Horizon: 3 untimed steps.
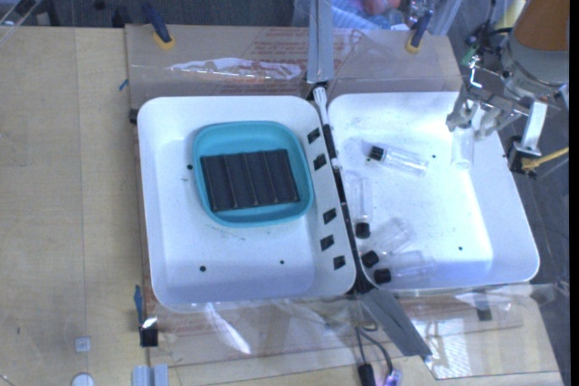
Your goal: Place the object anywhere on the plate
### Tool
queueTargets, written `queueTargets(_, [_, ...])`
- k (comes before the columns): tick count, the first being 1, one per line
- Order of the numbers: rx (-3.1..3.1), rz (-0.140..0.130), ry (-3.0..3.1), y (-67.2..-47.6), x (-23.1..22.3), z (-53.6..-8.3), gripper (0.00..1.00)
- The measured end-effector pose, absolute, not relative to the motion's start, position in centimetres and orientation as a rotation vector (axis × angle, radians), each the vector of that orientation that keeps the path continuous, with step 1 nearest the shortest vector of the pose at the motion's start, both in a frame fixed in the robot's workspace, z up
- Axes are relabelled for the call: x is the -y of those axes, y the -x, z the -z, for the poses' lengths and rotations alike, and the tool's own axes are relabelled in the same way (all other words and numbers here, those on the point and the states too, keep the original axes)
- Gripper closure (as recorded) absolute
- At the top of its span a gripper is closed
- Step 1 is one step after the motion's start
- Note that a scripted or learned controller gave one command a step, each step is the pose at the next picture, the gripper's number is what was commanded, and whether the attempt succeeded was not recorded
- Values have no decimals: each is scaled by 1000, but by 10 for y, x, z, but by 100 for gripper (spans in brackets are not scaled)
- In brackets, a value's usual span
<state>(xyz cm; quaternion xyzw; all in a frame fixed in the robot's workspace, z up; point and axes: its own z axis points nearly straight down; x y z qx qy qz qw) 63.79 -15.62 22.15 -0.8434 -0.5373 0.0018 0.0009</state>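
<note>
Gripper (472,117) over the right bin's (507,244) far corner, object not yet on the plate (250,172)

You risk a missed grasp; the clear vials (398,158) right of the plate are see-through, hard to seat between fingers; I cannot tell whether the fingers are apart or together, nor whether anything is held.

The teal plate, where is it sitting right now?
The teal plate lies in the left white bin in the camera view, near the divider between the two bins, with a dark ribbed block on it.
</note>
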Motion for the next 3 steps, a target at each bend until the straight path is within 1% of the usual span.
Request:
queueTargets(1, [1687, -5, 2649, -638, 156, -222, 0])
queueTargets(2, [1795, -1, 2581, -666, 217, -192, 0])
queueTargets(3, [1917, 1, 2493, -668, 213, -221, 0])
